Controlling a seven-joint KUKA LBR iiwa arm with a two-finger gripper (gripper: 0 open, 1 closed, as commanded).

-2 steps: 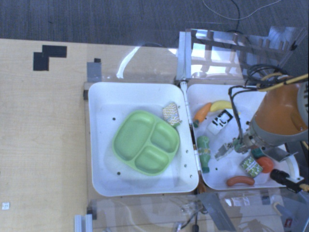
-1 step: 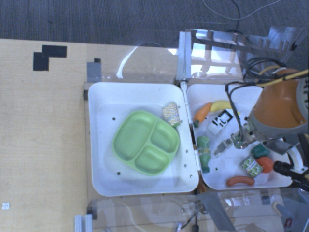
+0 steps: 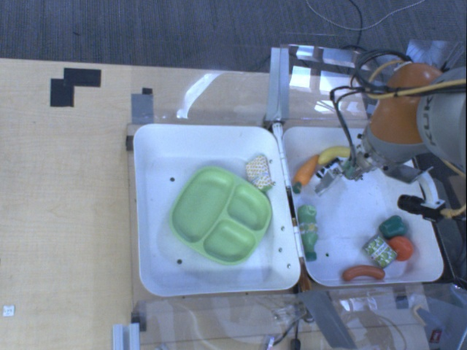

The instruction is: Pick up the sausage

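Observation:
The sausage (image 3: 363, 273) is a reddish-brown link lying flat near the front edge of the right bin (image 3: 343, 224). My gripper (image 3: 327, 179) hangs over the back left part of that bin, close to a carrot (image 3: 306, 170) and a banana (image 3: 333, 154), well away from the sausage. Its fingers stand a little apart with nothing between them.
A green bottle-like item (image 3: 307, 230) lies along the right bin's left wall. A patterned green box (image 3: 379, 250), an orange-red ball (image 3: 401, 248) and a dark green item (image 3: 392, 226) sit right of the sausage. The left bin (image 3: 153, 195) holds a green divided plate (image 3: 221, 214) and a small patterned item (image 3: 258, 171).

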